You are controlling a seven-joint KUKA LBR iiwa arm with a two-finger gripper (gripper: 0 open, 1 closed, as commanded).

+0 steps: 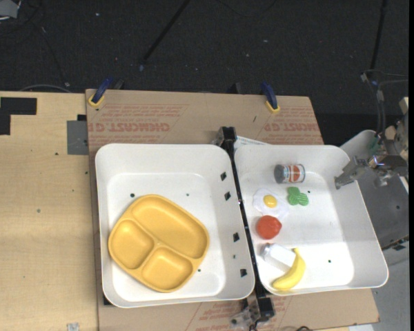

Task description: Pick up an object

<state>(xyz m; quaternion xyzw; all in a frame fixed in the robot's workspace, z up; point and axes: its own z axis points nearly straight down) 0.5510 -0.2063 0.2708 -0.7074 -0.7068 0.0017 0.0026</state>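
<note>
The right bin holds several small objects. A small can with a red label lies on its side at the back. A toy fried egg and a green piece lie side by side below it. A red tomato sits nearer the front. At the front, a yellow banana rests against a white object. The gripper hangs over the bin's far right rim, apart from all of these objects.
The left bin holds a yellow divided plate. A black divider runs between the two bins. Brown cardboard lies under the bins, held by blue and yellow clamps at the back.
</note>
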